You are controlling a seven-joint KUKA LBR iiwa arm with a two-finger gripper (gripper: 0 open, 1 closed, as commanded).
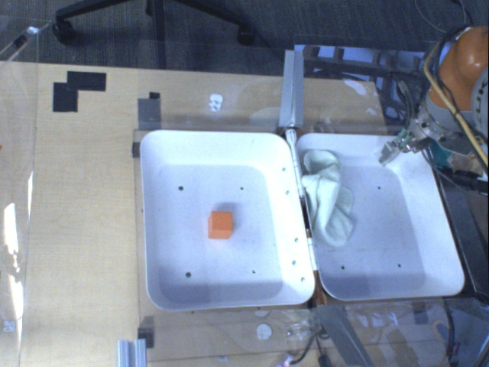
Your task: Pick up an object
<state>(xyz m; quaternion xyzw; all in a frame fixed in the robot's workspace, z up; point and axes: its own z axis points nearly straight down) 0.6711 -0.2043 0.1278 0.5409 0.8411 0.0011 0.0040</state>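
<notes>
A small orange cube (220,225) that looks like foam sits flat near the middle of the left shallow white plastic bin (164,205). It is far to the left of the gripper's fingers and lower in the picture, with nothing touching it.

Next comes the grey divider (298,205) where the two bins meet. Just past it, a soft, crumpled white cloth (327,197) lies in the right shallow white plastic bin (412,274), pushed up against that bin's left wall. The cloth is to the left of the fingers and a bit lower, well apart from them.

The grey metal two-finger gripper (397,150) is over the top right corner of the right bin, close to its back rim. Its tips point down and to the left. The fingers are too small and blurry here, so I cannot tell if they are apart or together. Nothing shows between them. Above it to the right is the arm's orange band (458,63).
</notes>
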